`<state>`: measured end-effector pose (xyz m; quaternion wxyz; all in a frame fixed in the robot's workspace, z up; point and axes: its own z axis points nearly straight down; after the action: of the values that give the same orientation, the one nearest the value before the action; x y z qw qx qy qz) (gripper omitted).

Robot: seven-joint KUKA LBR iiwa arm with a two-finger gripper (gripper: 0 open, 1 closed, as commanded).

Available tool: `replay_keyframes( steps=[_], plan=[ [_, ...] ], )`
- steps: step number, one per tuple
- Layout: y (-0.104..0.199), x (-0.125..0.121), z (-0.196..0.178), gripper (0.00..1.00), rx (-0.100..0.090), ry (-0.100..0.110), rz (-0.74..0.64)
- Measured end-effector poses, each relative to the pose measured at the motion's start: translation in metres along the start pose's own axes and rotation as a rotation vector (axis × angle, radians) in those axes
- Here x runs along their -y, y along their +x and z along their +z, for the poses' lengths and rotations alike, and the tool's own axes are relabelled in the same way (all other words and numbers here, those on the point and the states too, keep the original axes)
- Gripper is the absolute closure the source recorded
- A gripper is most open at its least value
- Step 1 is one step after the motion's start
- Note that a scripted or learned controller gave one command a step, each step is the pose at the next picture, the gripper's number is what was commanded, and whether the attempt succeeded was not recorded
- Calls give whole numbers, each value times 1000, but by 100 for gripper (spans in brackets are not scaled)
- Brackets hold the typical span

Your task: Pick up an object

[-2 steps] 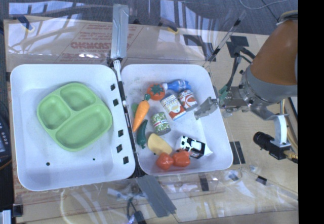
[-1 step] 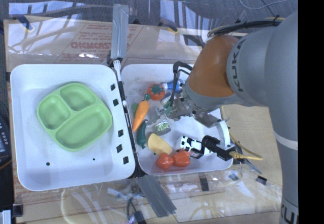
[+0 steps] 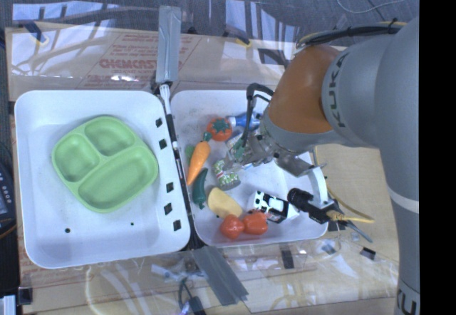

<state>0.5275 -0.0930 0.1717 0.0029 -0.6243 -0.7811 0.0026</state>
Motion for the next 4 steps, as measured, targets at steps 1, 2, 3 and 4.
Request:
replay_keyframes(
  steps=[1, 2, 3, 4],
  plan=[
    [0, 0, 0, 0, 0, 0, 0],
    [-21, -41, 81, 0, 1, -5, -164],
    [-22, -41, 81, 0, 1, -5, -164],
    [-81, -61, 79, 0, 3, -7, -11]
  ],
)
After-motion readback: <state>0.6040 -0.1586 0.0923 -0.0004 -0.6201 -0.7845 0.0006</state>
